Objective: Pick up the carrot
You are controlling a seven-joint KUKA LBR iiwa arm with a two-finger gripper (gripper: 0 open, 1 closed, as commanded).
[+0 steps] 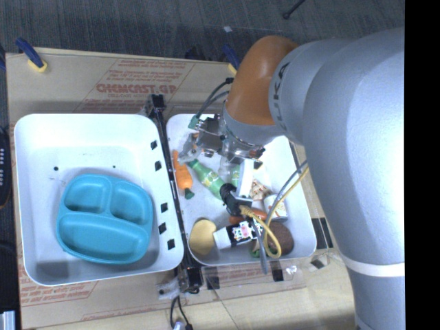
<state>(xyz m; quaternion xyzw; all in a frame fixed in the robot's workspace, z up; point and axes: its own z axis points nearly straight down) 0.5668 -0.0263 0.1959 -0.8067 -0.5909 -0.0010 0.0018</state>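
Observation:
The carrot (183,175) is a short orange piece lying against the left wall of the right bin (297,215), close to the divider between the two bins. My gripper (208,141) hangs low over the upper part of that bin, just up and to the right of the carrot. Its metal body and cables hide what is right beneath it. I see nothing orange held in it; the carrot rests on the bin floor.
A green bottle (207,174) lies right beside the carrot. Further down are a tan round item (201,236), a small white bottle (236,234) and a brown lump (282,240). The left bin (34,143) holds a blue divided plate (106,217).

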